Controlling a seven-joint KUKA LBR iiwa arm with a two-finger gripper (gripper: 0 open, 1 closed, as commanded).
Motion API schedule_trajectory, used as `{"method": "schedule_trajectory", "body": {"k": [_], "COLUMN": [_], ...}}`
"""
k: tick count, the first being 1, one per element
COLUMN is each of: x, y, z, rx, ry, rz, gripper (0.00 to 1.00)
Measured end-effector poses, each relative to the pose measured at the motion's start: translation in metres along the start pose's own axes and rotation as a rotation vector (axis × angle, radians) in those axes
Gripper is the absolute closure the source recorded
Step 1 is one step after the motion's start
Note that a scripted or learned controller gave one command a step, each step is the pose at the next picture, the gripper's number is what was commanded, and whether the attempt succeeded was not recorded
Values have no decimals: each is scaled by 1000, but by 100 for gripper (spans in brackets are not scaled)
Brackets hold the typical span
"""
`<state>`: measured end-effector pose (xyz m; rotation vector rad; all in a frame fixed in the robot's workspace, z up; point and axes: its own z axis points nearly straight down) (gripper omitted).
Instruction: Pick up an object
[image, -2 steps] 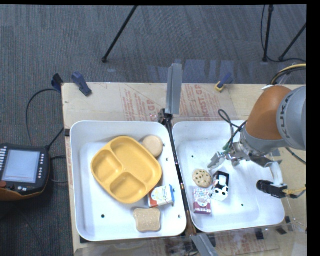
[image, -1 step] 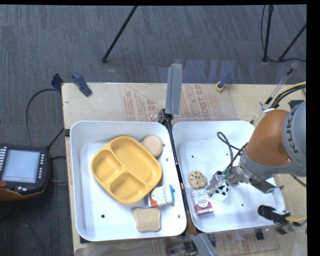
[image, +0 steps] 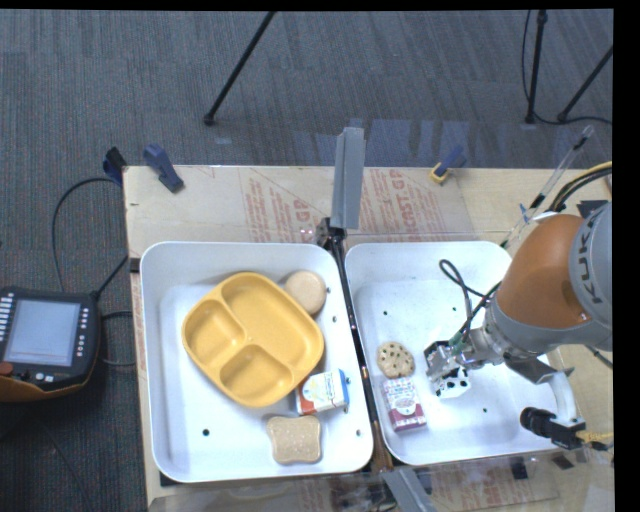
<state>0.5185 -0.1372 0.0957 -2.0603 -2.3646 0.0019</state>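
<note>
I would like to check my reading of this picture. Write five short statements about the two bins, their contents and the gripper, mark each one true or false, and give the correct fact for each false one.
1. The yellow divided plate lies in the left bin. True.
2. The cookie lies in the left bin. False: it lies in the right bin, near its left wall.
3. The gripper is over the right bin, close to a small black-and-white object. True.
4. The slice of toast rests on the yellow plate. False: it lies on the bin floor below the plate, near the front wall.
5. The small red carton is in the left bin. False: it is in the right bin, below the cookie.
</note>
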Motion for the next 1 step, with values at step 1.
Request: {"method": "schedule_trajectory", "body": {"k": [1], "x": [20], "y": [39], "z": [-102], "rx": [-7], "ry": [-2], "rz": [211], "gripper": [100]}}
